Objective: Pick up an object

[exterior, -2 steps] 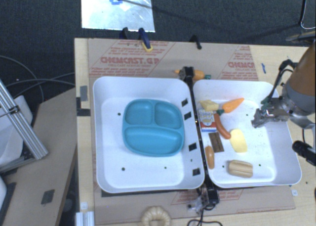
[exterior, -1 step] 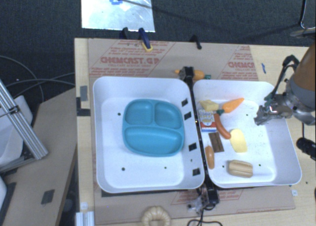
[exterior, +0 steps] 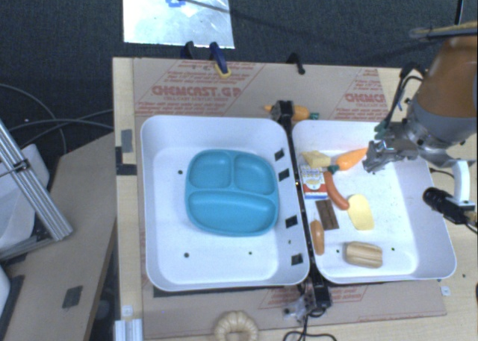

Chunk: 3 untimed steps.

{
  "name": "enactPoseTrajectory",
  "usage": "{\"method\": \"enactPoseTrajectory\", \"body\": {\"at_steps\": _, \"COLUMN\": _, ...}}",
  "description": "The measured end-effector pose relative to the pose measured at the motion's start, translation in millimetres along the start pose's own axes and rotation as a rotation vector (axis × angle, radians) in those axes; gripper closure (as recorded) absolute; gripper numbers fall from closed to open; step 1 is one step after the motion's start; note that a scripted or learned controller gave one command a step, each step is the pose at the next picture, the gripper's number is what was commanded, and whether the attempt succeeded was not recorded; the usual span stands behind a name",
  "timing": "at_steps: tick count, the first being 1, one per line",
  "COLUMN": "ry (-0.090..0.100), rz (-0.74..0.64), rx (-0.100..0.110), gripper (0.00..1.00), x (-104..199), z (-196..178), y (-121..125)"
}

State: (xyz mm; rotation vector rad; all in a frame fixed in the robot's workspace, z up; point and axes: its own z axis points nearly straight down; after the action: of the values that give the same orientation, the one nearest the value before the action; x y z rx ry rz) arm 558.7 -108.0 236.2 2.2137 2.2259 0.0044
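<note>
The tool (exterior: 379,154) hovers over the right bin (exterior: 418,250), just right of the toy carrot (exterior: 348,159); whether it is clenched or released, I cannot tell.

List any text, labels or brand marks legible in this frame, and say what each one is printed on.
"CHEMCAST GP": red print on the brown protective sheet under the bins, above the left bin.
The same red print repeats at a slant near the sheet's upper right corner; too broken up to read fully.
Small food packet in the right bin: red and white label, too small to read.
</note>
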Motion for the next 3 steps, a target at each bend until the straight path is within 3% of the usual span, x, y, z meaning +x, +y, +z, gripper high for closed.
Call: {"method": "enactPoseTrajectory", "body": {"at_steps": 3, "ry": 0.002, "rz": -0.003, "rx": -0.001, "gripper": 1.0, "x": 125, "z": 21, "y": 84}}
